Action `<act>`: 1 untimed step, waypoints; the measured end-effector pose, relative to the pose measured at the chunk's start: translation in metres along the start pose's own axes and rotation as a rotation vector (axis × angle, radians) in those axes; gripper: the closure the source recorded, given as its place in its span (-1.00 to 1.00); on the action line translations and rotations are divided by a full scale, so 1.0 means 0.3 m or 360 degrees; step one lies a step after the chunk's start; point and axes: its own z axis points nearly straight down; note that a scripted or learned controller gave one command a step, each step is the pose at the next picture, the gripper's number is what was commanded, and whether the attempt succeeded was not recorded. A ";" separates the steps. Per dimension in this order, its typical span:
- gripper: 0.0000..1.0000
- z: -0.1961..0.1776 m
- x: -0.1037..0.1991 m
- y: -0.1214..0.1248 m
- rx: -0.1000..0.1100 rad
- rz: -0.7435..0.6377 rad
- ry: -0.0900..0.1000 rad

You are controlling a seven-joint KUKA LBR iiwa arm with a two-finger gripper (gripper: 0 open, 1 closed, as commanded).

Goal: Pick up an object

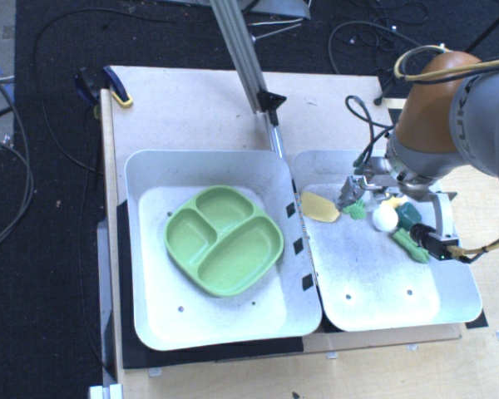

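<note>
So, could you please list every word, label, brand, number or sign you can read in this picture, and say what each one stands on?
No text is readable.
Black tabs along the divider between the bins: too small to tell if they carry print.
Green plate, yellow piece, white ball, arm: no readable marks.

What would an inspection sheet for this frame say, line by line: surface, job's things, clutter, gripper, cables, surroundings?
Surface: wooden bench bearing a left bin and a right bin, both shallow and white.
Job's things: in the right bin, a yellow piece, a white ball, a dark teal item and a green item, clustered near the gripper. In the left bin, a green divided plate.
Clutter: nothing seen beyond these.
Gripper: gripper low over the right bin beside the yellow piece; finger state unclear.
Cables: a black cable loops beside the arm; more lie on the floor.
Surroundings: dark floor; a metal pole slants over the bench.
</note>
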 end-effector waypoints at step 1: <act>1.00 -0.208 0.001 0.026 -0.0002 -0.0002 -0.0001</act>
